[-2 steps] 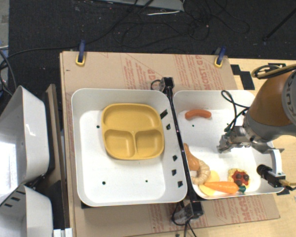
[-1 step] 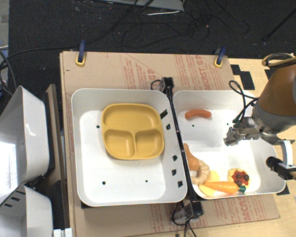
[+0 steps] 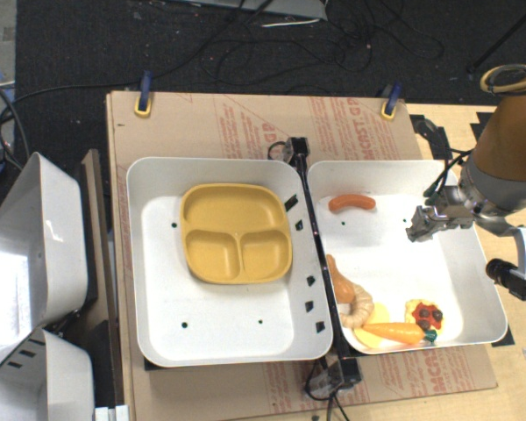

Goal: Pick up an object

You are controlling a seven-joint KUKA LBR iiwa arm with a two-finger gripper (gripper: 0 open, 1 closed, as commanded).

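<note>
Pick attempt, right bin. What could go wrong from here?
1. The claw hangs over bare bin floor, apart from every item; closing here would likely grab nothing.
2. The carrot, shrimp and pizza slice lie bunched in the near corner of the right bin; a grasp there might catch two items or hit the wall.
3. The sausage is thin and could roll away from the claw.

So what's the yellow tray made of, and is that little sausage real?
The yellow tray looks like matte molded plastic: one even color, rounded compartments, soft sheen. The sausage is probably a plastic toy; it looks smooth and evenly orange-red, though it is too small to be sure.
</note>
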